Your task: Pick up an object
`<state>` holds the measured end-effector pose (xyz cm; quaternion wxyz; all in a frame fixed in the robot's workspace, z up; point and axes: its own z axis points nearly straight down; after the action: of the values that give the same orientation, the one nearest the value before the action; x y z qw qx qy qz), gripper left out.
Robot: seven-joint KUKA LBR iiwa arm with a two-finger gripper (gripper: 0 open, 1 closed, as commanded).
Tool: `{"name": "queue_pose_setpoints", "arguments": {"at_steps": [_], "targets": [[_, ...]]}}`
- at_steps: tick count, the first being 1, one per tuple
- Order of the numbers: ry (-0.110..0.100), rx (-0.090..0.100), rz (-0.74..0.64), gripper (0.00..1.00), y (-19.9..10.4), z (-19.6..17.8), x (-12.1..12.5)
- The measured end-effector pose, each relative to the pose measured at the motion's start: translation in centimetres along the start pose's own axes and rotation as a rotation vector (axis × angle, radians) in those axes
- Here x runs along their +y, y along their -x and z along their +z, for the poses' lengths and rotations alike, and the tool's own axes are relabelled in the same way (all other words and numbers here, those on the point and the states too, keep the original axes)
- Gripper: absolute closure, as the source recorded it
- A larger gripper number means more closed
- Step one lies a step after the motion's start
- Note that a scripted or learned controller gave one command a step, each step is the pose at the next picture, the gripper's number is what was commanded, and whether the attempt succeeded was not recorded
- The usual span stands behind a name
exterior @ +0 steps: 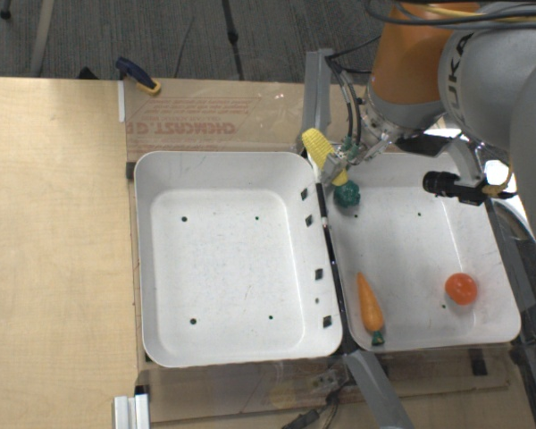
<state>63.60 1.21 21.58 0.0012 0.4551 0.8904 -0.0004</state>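
Observation:
A yellow corn cob toy (318, 146) with a green end (347, 195) hangs tilted over the back left corner of the right bin (411, 239). My gripper (344, 157) comes down from the grey and orange arm and is shut on the cob's middle, with its yellow tip sticking out to the left past the bin's rim. In the same bin, an orange carrot (369, 304) lies near the front left and an orange ball (461, 288) sits at the front right.
The left bin (141, 239) stands beside the right one, with a dark divider strip between them. A black fitting (451, 184) juts over the right bin's far right side. A blue and yellow clamp (136, 74) lies on the cardboard behind the bins.

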Motion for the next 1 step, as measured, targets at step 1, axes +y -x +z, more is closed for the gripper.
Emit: {"name": "queue_pose_setpoints", "arguments": {"at_steps": [1], "targets": [[-0.004,0.003,0.276,1.0,-1.94,2.46,-13.86]]}}
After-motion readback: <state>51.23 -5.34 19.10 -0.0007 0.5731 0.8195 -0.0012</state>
